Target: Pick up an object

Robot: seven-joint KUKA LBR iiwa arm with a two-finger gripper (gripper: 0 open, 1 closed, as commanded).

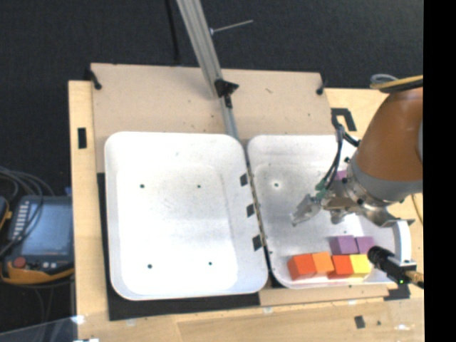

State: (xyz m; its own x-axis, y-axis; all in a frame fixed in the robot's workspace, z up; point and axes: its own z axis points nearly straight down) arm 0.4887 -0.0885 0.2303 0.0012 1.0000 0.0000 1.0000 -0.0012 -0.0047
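My arm [388, 144] hangs over the right bin [285, 155], claw [303, 211] low above its floor; I cannot tell how wide it stands. Toward the near wall, right of my claw, lie orange blocks [320, 264], purple blocks [350, 244] and a yellow block [360, 263].

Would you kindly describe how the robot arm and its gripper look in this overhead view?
The bulky rounded arm has a broad orange band above a grey wrist ring. Thin dark and green cables run down beside it. The small metallic grey two-finger gripper looks angular and pale. A black cylindrical fitting projects below the wrist.
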